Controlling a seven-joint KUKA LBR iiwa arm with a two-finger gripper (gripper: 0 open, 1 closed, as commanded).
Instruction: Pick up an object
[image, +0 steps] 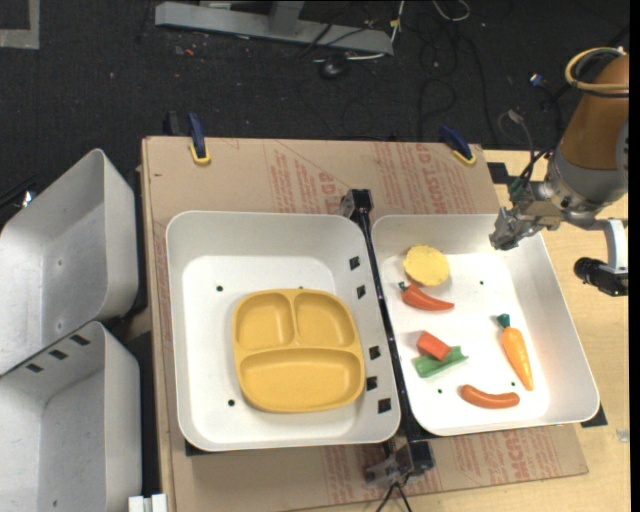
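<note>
Red printed lettering is seen on the brown cardboard sheet (300, 165) under the bins, but it lies reversed and partly covered, so no word can be read with certainty.

The gripper (505, 232) is found at about two o'clock of the view, over the upper right corner of the right bin (570, 330). Whether anything is clasped there cannot be told, as the tip is small and dark.

The loose objects are all laid in the right bin. A yellow round piece (427, 265) is placed at about nine o'clock of the gripper, near it but apart. A red chilli (427, 298) is set just below the yellow piece, touching or nearly touching it. A carrot (515, 353) is laid at six o'clock of the gripper, well apart. A red block on a green piece (437, 352) is seen near the bin's middle, and an orange-red sausage (489, 397) is laid at the lower edge, at about six o'clock.

In the left bin (195, 300) a yellow divided tray (298, 350) is held.
</note>
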